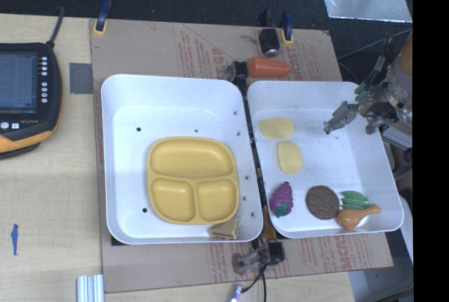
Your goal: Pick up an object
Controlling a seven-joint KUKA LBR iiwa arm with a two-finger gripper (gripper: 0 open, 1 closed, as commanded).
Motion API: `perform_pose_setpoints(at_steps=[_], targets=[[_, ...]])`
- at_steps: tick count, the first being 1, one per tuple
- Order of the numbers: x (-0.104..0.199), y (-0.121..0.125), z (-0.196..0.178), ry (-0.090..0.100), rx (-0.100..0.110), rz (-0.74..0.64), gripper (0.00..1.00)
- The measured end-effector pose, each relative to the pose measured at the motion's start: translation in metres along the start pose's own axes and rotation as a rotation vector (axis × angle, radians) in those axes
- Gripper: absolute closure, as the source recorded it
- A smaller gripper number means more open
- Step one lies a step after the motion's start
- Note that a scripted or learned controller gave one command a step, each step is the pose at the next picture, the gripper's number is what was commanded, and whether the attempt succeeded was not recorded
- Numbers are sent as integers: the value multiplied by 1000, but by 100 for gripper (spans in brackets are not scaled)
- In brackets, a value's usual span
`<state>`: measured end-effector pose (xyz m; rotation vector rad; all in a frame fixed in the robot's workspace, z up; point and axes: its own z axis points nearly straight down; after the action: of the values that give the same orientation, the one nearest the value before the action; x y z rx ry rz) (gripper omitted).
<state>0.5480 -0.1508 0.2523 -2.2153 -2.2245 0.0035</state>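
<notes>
Two bins (112,153) sit below; the claw (337,119) (grip state unclear) hovers over the right bin (393,181).

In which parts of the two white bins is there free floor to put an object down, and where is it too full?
Left bin: a bare strip along the back wall, behind the yellow divided tray, and a narrower strip down its left side. Right bin: bare floor in the middle and right, between the two pale yellow pieces and the gripper. Crowded: the right bin's front edge, with purple grapes, brown patty and green beans.
</notes>
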Motion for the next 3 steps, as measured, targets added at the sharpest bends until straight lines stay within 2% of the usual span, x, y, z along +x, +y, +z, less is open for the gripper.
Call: perform_pose_setpoints(at_steps=[1,2,3], targets=[[79,3,61,0,2,-3,0],[58,22,162,0,3,0,0],[56,23,151,-2,3,-2,100]])
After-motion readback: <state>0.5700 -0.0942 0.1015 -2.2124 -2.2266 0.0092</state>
